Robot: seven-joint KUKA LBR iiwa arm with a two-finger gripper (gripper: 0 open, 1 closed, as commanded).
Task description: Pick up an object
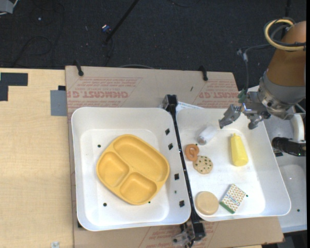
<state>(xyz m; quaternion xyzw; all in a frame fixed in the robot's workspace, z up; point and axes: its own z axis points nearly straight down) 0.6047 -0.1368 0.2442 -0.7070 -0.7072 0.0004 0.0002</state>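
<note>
My gripper [243, 118] hangs over the far right part of the right bin [279, 190], its two grey fingers [228, 118] spread apart with nothing between them. Below it in that bin lie a yellow block [238, 150], a small white cylinder [206, 135], an orange pretzel-like ring [191, 151], a chocolate-chip cookie [203, 164], a tan round disc [207, 202] and a green-and-white patterned packet [233, 198]. The gripper is above the yellow block and to the right of the white cylinder, touching neither.
The left bin [88, 138] holds a yellow three-compartment plate [133, 168]. A black divider [178, 159] runs between the bins. Cardboard [144, 87] lies under both bins, with a wooden benchtop [26, 159] to the left.
</note>
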